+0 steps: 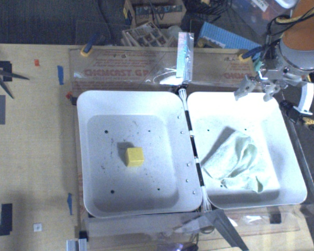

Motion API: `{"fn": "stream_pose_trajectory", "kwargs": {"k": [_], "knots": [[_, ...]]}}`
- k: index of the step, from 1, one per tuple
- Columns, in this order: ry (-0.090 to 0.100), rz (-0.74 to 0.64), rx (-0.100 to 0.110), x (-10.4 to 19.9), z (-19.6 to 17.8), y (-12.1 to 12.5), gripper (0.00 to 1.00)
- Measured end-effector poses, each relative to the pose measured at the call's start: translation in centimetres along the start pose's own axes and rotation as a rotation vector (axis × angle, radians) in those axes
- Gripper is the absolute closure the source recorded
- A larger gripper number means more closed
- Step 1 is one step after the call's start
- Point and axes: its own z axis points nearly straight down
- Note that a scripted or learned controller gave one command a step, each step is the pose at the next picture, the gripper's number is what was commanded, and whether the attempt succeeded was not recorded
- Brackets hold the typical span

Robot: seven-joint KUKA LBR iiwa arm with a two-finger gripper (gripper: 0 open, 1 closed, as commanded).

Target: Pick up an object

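Tool point(256, 89) hangs over the far right corner of the right bin point(293, 156), at the end of the grey arm point(298, 51) that comes in from the right. Two pale fingers point(243, 91) show below the wrist, spread apart with a gap between them and nothing in that gap. Working outward from the tool: the closest candidate is the crumpled pale green cloth point(235, 161), lying in the right bin, nearer the camera than the tool and a little left of it, well apart from the fingers. Cloth runs on a diagonal, its long axis going from the bin's near left up toward its far right, so one end points roughly back at the tool. Judged from this, the short move is a descent forward and slightly left across the same bin, with the fingers set across the diagonal rather than along it. Farther out, past the divider where the two bins touch, the yellow block point(135, 156) sits near the middle of the left bin point(94, 114), alone on the speckled floor, square-on and small. It lies much farther left of the tool than the cloth, and reaching it means crossing the shared rim. Both bins rest side by side on the wooden surface point(31, 140). Cloth is the nearer pick; block is the cleaner shape.
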Motion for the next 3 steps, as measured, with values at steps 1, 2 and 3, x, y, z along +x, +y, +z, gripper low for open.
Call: {"fn": "stream_pose_trajectory", "kwargs": {"k": [1,2,3], "knots": [[0.000,0.185,-0.003,3.4,14.5,-2.0,0.00],[0.001,-0.118,-0.007,3.6,15.5,-5.4,0.00],[-0.001,-0.110,-0.014,3.2,14.3,-5.3,1.00]]}}
